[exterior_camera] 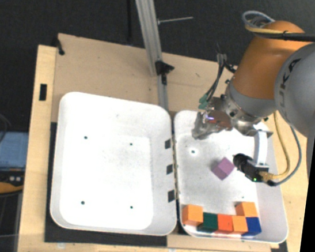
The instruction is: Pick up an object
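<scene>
Wooden bench, pale, carrying two shallow white bins side by side. Left bin, the wider, bare white floor marked by a few dark dots. Right bin, touching the left along a hinged seam, holding all the loose pieces. Grey arm reaching in from the right, orange band above the wrist, bent downward and leaning toward the bin's upper left corner, cables looping beside it. Slanted metal pole rising from the bench behind the bins. Blue device left of the bench among cables. Gripper low over the right bin's upper left corner, nothing visibly between its fingers; open or closed impossible to tell. Purple block lying tilted near the bin's middle, apart from the gripper. Along the near edge, a touching row: orange block, green block, red-orange block, a second orange block, blue block.
</scene>
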You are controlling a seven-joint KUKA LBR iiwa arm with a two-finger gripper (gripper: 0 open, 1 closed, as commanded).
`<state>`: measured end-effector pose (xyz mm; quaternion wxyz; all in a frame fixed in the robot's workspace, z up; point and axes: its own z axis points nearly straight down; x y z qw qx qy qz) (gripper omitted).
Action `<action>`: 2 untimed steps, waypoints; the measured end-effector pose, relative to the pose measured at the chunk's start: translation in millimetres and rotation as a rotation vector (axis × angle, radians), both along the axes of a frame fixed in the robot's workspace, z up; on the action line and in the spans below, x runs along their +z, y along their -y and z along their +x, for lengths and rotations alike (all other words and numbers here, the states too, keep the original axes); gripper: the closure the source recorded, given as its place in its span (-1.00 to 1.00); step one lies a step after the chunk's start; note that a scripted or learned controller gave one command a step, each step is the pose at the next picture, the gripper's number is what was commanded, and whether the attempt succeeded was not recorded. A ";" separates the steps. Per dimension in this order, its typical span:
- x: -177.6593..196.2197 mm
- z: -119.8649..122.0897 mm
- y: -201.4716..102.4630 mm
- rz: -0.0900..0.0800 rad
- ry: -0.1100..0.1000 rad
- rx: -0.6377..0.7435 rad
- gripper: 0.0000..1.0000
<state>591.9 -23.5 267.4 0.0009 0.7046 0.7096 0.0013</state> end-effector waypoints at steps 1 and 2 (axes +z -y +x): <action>-15.0 14.8 -49.9 -0.002 0.000 -0.002 1.00; -12.5 17.4 -109.1 0.000 0.000 0.001 1.00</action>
